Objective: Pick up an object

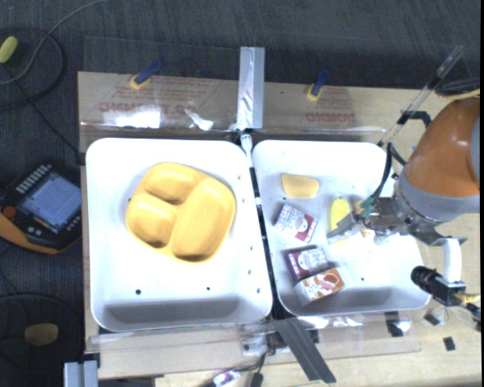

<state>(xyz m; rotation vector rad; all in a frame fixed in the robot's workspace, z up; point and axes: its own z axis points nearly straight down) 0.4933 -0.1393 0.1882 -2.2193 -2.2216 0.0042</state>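
Observation:
The right bin (363, 153) holds several small items. A pale yellow lump (300, 185) lies near its back left. Beside my gripper (352, 222) there is a bright yellow piece (339, 210), touching or just left of the gripper's tip. Near the bin's left wall sits a maroon packet (294, 222), with a second maroon packet (308, 259) in front of it. A red and orange packet (322, 283) lies at the front. My gripper reaches in low from the right, over the middle of the bin. Nothing shows as lifted.
The left bin (105, 297) carries a large yellow lumpy object (181, 210). The arm's orange band (444, 156) hangs over the right bin's right rim. A handheld controller (40, 208) lies on the floor left of the bench. Tape and clips mark the bench's back edge.

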